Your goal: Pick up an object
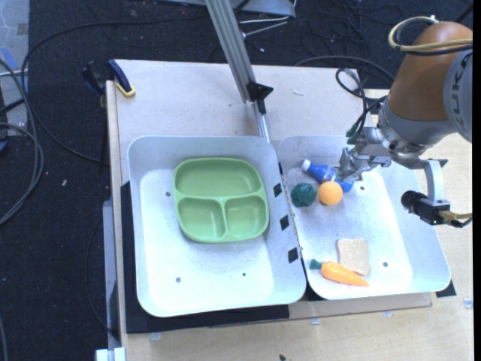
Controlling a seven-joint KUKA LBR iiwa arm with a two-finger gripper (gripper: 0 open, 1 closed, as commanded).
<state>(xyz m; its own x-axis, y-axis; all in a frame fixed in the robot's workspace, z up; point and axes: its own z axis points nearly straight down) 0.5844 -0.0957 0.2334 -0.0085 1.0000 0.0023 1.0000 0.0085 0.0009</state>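
In the right bin lie a blue bottle with a white cap, an orange ball, a dark green ball, a slice of toast and a toy carrot. My gripper hangs low over the bin's back part, right at the blue bottle's right end and just above the orange ball. I see nothing held between its tips.
A green divided plate lies in the left bin. A slanted metal pole rises behind the bins. The front half of the right bin, between the orange ball and the toast, has free room.
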